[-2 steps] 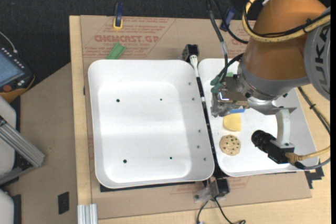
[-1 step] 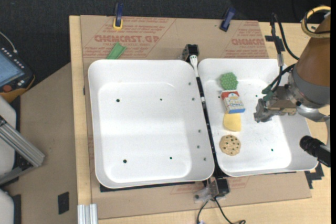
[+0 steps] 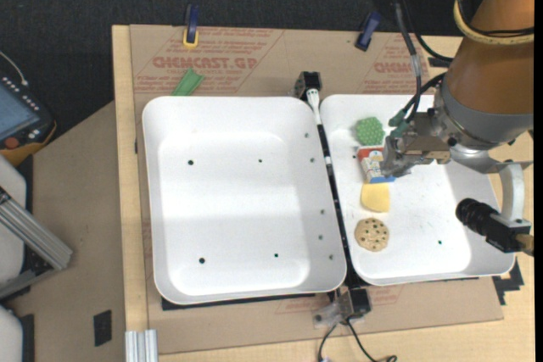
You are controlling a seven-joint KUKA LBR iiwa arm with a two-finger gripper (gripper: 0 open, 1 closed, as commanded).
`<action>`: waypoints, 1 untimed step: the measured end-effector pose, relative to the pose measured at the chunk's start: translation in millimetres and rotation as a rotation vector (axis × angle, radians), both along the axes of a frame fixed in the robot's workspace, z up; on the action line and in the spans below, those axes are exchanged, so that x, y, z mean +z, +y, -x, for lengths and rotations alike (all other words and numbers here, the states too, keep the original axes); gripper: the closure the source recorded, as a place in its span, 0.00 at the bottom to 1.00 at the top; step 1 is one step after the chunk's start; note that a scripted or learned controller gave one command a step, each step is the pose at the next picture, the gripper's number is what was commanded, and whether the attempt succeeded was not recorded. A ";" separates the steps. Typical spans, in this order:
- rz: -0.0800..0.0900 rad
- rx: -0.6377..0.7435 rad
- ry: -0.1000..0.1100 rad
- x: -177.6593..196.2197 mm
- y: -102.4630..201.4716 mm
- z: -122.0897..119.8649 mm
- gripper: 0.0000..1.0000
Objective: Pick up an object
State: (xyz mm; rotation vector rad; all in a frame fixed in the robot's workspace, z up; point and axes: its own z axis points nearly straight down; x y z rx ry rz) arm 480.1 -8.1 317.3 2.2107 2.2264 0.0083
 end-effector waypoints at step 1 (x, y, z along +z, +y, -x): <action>0.000 -0.001 0.006 -3.9 46.8 0.0 1.00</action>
